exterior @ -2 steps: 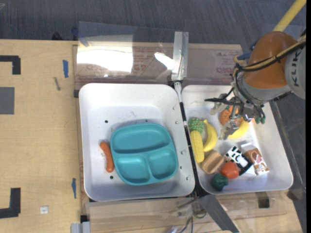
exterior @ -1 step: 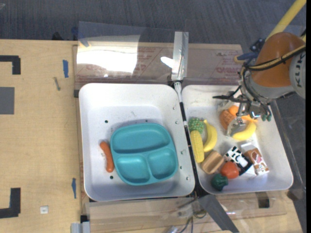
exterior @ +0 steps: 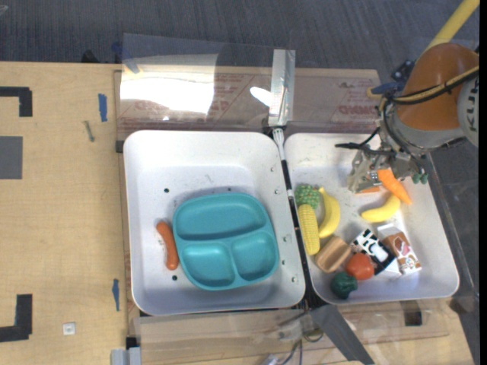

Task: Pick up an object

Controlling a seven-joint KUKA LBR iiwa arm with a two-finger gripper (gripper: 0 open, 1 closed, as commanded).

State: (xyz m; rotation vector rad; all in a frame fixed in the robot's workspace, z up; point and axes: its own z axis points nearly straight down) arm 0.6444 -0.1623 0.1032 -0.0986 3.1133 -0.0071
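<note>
My gripper (exterior: 370,170) hangs low over the back of the right bin (exterior: 445,276), under the arm's orange band (exterior: 435,74). An orange toy carrot (exterior: 394,185) lies right beside it, touching or nearly touching it on the right. Just in front of the carrot rests a small yellow piece (exterior: 380,211). Whether the carrot is held cannot be made out. Further forward in this bin lie a banana (exterior: 332,213), a corn cob (exterior: 309,229), a green bunch (exterior: 307,195), a bread roll (exterior: 332,255), a red tomato (exterior: 361,266) and a small carton (exterior: 403,253).
The left bin (exterior: 144,158) holds a teal divided plate (exterior: 225,239) with a toy sausage (exterior: 168,245) at its left. A black-and-white item (exterior: 373,246) and a dark green vegetable (exterior: 344,284) sit at the right bin's front. A clear panel (exterior: 198,90) stands behind the bins.
</note>
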